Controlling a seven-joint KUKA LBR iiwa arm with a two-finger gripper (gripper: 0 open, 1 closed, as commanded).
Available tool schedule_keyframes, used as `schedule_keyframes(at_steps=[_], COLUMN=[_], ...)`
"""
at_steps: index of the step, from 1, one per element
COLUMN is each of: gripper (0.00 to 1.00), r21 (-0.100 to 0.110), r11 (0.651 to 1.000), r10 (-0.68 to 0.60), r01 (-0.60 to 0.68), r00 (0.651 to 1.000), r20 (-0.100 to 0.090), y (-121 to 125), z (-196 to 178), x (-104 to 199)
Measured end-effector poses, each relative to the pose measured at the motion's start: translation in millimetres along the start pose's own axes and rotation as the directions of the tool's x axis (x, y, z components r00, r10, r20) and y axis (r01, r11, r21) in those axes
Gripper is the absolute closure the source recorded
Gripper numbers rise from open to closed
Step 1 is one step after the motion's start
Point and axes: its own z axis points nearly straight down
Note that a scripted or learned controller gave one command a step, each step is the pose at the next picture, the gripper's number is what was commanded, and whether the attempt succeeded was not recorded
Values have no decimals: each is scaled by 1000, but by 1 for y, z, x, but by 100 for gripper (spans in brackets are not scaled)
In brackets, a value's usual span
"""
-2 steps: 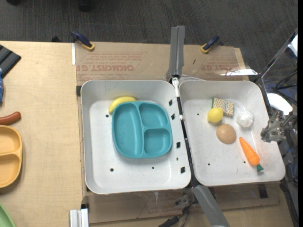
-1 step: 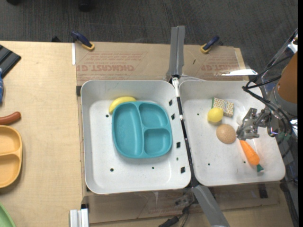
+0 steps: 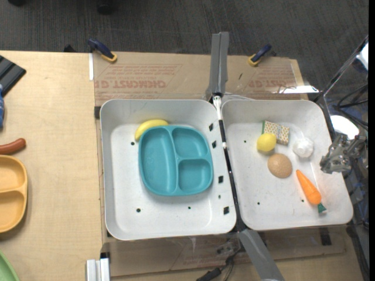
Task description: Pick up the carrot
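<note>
Honestly, looking at a tricky one. Spotting the carrot (image 3: pixel 308 187) low in the right bin (image 3: pixel 258 212), lying slantwise close to the right wall, green tip toward the near corner. Seeing the gripper (image 3: pixel 336 158) over that bin's right rim, near the carrot's fat end but apart from it. Can't call it open or clamped from this blur. Worrying mostly about the wall: could clip the rim coming down that close to the edge, or pinch the tapered end and squirt the carrot out sideways. Could also bump the brown egg (image 3: pixel 280 165) just beside the fat end and send it rolling. Counting now: two bins, with one carrot, one egg, one lemon (image 3: pixel 266 142), one white ball (image 3: pixel 303 148) and one checked sponge (image 3: pixel 276 132) in the right; one teal divided plate (image 3: pixel 176 160) and one banana (image 3: pixel 151 124) peeking from behind it in the left bin (image 3: pixel 117 215).
</note>
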Motion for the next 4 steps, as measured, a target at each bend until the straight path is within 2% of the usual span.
schedule_keyframes(at_steps=[1, 2, 3, 4], gripper=[100, 100, 100, 100], r21=[-3, -3, -1, -2], r11=[921, 921, 930, 937], r10=[-390, -389, -367, -350], r01=[390, 389, 367, 350], r00=[921, 921, 930, 937], r20=[-2, 0, -1, 0], y=[36, 153, 94, 53], z=[34, 13, -15, -7], x=[27, -4, 21, 5])
